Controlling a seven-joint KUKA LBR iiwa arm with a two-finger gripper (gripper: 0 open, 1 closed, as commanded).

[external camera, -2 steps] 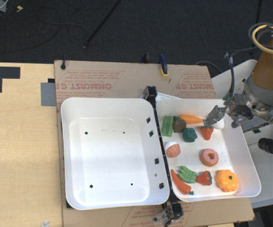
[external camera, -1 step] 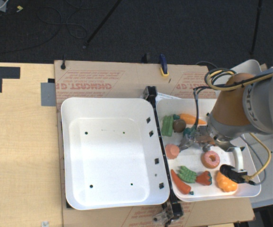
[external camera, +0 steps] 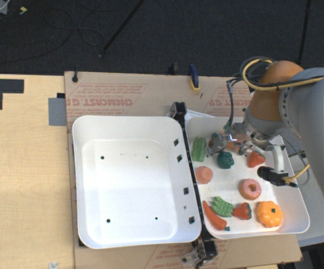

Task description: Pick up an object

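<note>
The right bin (external camera: 296, 222) holds several toy foods. A light green gherkin (external camera: 199, 148) lies by its left wall, and a dark green round piece (external camera: 225, 160) sits beside it. My gripper (external camera: 231, 141) hangs low at the back of this bin, just above and behind the dark green piece, close to it. A red strawberry (external camera: 255, 159) lies to the right of the gripper. Nothing visibly hangs from the gripper.
Also in the right bin are a salmon disc (external camera: 204, 175), a pink donut (external camera: 250, 189), an orange pumpkin (external camera: 269, 214), a red pepper (external camera: 241, 210), a green leafy piece (external camera: 222, 206) and a red chili (external camera: 215, 218). The left bin (external camera: 83, 150) adjoins it.
</note>
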